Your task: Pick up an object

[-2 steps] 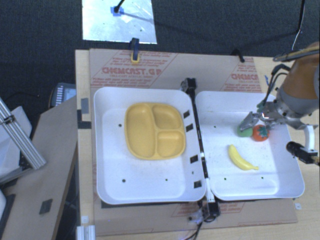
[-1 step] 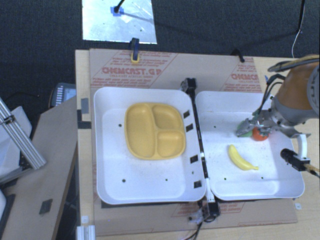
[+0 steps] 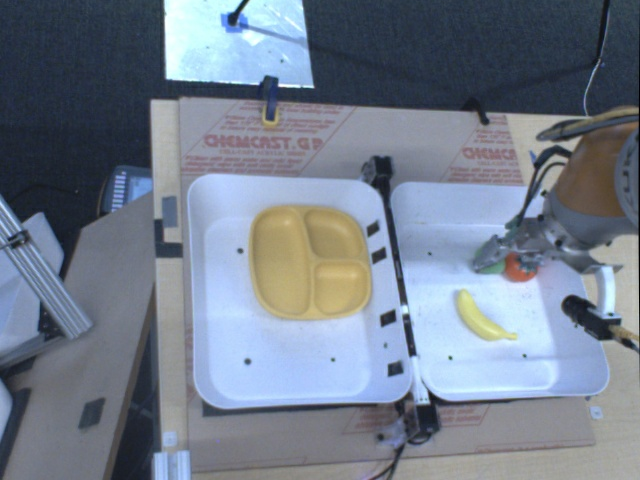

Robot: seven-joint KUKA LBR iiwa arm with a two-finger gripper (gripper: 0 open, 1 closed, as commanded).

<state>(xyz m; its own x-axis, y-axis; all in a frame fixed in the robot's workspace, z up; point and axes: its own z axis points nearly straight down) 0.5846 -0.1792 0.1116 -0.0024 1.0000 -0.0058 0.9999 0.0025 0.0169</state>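
The end effector is low in the right bin, at that bin's far right part, hanging from the grey arm with its orange band. It sits right over a small red-orange thing, perhaps a tomato, and touches or nearly touches it. Whether the grasping parts are apart, together or clamped on the tomato cannot be told from this slant; the metal blocks the gap.

Counted: two white bins side by side on the desk. The right bin holds two loose things: one tomato under the end effector and one yellow banana, which lies flat just toward the near side of the tomato, apart from it, with its tip pointing to the right. The left bin holds one yellow divided plate with three sections, lying near the bin's middle. A black strip with clips runs between the two bins. One sheet of cardboard with red print lies beneath both.
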